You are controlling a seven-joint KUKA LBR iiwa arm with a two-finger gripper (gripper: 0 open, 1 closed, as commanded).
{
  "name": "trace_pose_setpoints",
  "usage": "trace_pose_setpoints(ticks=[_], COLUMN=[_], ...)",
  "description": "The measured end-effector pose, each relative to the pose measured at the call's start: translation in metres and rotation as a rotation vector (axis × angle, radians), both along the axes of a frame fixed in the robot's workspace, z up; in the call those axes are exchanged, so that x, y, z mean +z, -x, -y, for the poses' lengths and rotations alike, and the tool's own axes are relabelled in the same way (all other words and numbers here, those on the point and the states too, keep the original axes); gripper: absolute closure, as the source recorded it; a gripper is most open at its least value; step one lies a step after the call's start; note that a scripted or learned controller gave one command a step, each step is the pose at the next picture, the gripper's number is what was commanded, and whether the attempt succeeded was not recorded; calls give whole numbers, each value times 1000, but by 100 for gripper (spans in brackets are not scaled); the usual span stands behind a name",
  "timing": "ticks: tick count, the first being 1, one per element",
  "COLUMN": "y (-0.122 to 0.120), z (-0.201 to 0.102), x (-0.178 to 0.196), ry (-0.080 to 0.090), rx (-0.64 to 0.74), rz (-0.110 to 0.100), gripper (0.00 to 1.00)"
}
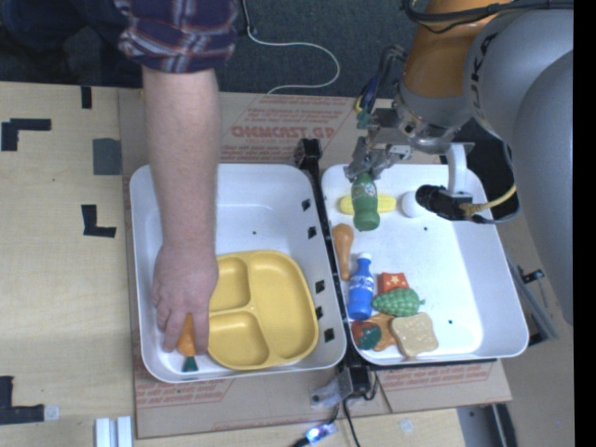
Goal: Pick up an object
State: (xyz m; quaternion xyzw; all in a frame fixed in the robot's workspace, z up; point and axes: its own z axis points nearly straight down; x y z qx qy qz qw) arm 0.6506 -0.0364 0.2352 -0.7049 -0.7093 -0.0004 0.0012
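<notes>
We see two shallow white bins side by side on the bench: the left bin (149, 212) and the right bin (484, 287). The arm (521, 54), grey with its orange band (456, 12), reaches in from the right and hangs over the far end of the right bin. Its gripper (365, 173) points down at a green bottle (365, 205) that stands just below it, and the bottle's top appears to sit between the fingertips — yet we cannot tell from this slant whether they press on it or merely flank it, nor whether the bottle is lifted off the bin floor. Just beside the bottle lies a yellow piece (345, 205), partly hidden behind it, and a small white object (409, 204) lies a little to its right. Nearer the camera in the same bin we find an orange drumstick-shaped toy (344, 246) along the left wall, a blue bottle (361, 287), a red item (393, 281), a green bumpy toy (399, 301), a slice of toast (414, 333) and a dark orange-and-teal piece (366, 333), all crowded together. In the left bin a yellow divided plate (261, 310) rests at the near end. A person's bare forearm (182, 147), in a plaid sleeve, reaches down into that bin — the hand (183, 301) grips a toy carrot (188, 341) just beside the plate's left edge.
</notes>
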Motion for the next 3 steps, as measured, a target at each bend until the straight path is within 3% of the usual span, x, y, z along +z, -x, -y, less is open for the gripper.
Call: trace_pose_setpoints(ticks=[2,3], y=[5,4], z=[-116,-144], x=[-15,-10], ry=[1,1], rx=[1,-2], rz=[0,-1], gripper=[100,100])
